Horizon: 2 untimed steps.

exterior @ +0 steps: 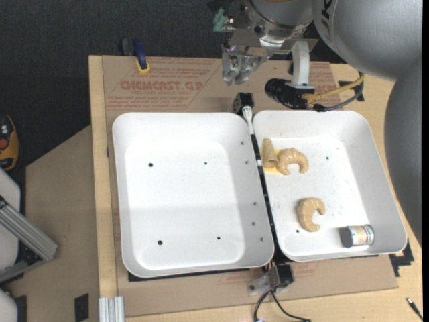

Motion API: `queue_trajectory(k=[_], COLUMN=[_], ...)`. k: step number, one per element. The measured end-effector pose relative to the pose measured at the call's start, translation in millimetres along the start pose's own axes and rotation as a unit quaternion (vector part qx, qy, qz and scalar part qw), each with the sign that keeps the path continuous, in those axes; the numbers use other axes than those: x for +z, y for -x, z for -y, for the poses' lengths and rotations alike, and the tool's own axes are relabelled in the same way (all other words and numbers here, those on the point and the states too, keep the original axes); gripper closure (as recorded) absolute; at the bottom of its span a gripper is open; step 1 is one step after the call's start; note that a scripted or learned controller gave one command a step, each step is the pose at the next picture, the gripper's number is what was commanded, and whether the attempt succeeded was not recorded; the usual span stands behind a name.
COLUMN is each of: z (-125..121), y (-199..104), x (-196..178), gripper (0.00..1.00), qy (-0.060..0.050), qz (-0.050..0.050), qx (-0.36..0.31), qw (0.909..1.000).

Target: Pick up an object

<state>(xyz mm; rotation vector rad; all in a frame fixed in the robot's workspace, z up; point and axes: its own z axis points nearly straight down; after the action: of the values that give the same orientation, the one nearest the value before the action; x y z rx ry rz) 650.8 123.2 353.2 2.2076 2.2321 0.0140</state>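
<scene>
The bench (174, 104) is a flat brown board. Red letters (161, 84) are printed on it at 12 o'clock. A small blue and yellow clamp (140, 54) sits on its edge at 11 o'clock. Behind the board, from 10 to 12 o'clock, there is a dark, rough surface (53, 19). A silver metal bar (27, 230) lies at 8 o'clock.

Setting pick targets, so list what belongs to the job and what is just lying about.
Job: gripper, upper croissant, lower croissant, small gold-labelled cylinder, right bin that holds them.
Lying about: left bin, blue-and-yellow clamp, printed brown board.
</scene>
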Motion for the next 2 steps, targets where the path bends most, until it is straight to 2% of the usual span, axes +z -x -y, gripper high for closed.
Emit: queue_trajectory(k=[1,2], z=[0.6,10.8], y=[-58.5,-104.7], x=[-193.1,-23.3], gripper=[1.0,1.0], qy=[0.007,-0.013], qz=[-0.001,0.004], qx=[0.002,0.003], qw=[1.0,0.9999])
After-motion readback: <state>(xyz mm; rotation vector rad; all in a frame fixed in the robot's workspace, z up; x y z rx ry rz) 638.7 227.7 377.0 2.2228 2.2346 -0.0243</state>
